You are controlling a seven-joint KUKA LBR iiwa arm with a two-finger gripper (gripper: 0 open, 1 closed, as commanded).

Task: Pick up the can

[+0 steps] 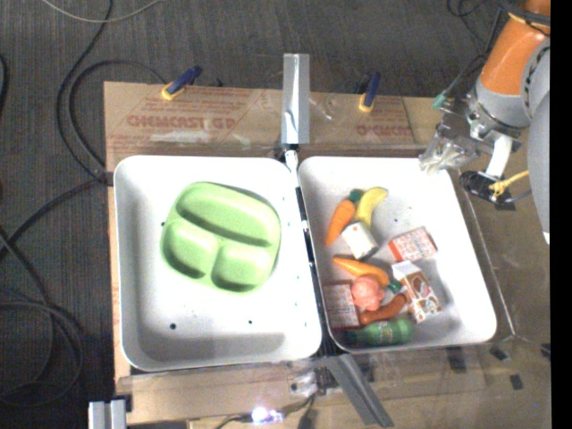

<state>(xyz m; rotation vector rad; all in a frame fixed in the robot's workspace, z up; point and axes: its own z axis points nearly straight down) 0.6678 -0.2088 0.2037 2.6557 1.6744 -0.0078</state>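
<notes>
**Can lies across the bin from the waiting gripper**

The gripper hangs over the far right corner of the right bin, just at its rim, below the arm's orange band. Nothing is seen in its grasp, and from this height it cannot be told whether it is parted or closed.

The likeliest can is the dark green cylinder lying on its side against the bin's near wall, at the bottom of the pile. The label is too small to read, so that reading is a judgement. From the gripper it lies down and to the left in the camera view, diagonally across almost the whole bin. Its long axis runs left to right along the near wall.

Between the two sits the clutter: a banana and a carrot at the far side, a small white box and a red-and-white carton in the middle, and a second carton just above the can's right end. A pink round item and an orange piece beside it press close on the can's upper side.

The coming move appears to call for a long diagonal traverse and jaws set across the cylinder's short width. The wall on one side and the crowding toys on the other leave little room.

The left bin holds a green moulded tray.
</notes>
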